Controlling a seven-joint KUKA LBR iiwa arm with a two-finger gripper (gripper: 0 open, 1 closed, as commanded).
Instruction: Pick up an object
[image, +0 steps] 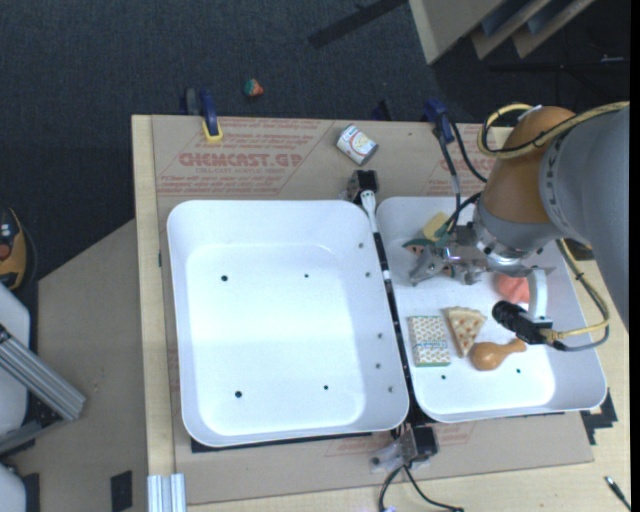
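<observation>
Patterned square pad (430, 340), tan wedge (465, 327), brown pear-shaped piece (490, 354), side by side in right bin (480, 400).

dark carpet floor (90, 70), cardboard-topped bench (270, 150)

You see two bins side by side on the desk (160, 420), left bin (270, 420), right bin (500, 400) holding a square pad (430, 340), wedge (465, 326) beside it, small box (356, 144) near the desk's far edge.

The arm (585, 170) is showing a bulky grey shell with a rounded orange band above its wrist. Yellow and black cables are looping around it, trailing toward the metallic gripper (440, 258).
</observation>
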